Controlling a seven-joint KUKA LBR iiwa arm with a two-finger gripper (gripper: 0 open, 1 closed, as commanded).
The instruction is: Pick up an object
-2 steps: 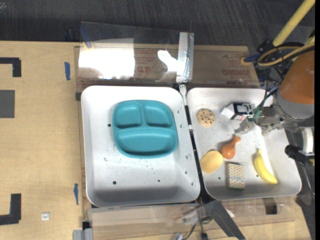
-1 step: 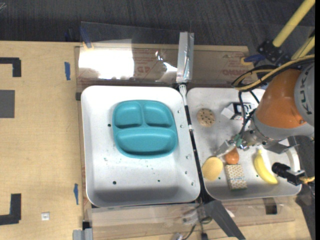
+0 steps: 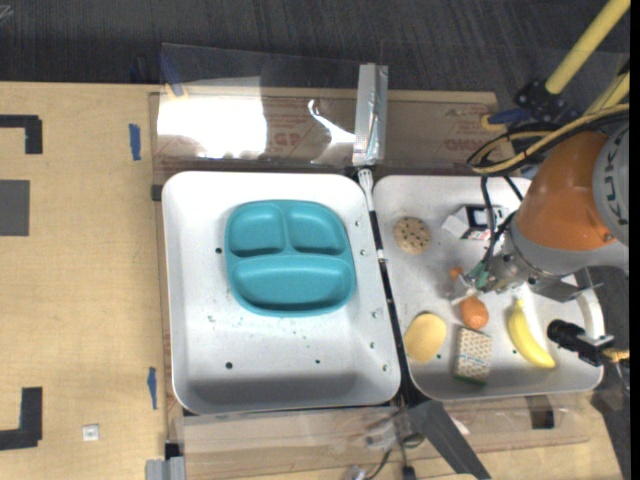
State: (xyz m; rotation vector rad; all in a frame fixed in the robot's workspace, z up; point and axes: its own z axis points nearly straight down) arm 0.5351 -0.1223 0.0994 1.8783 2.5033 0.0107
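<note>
gripper (image 3: 484,276): low in right bin (image 3: 430,193), just above the small orange (image 3: 474,313)
fingers: can't tell if open or closed
risk: I'd expect it to nudge the banana (image 3: 527,336) beside it, or the orange rolls off

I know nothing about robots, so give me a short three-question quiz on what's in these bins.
1. True or false: the teal divided tray lies in the left bin.
2. Which item lies nearest the right bin's lower right corner? A) round cookie B) banana C) patterned block
3. Fill in: the small orange ball lies just below the arm's ____.

Key: 1 true; 2 B; 3 tool.
</note>
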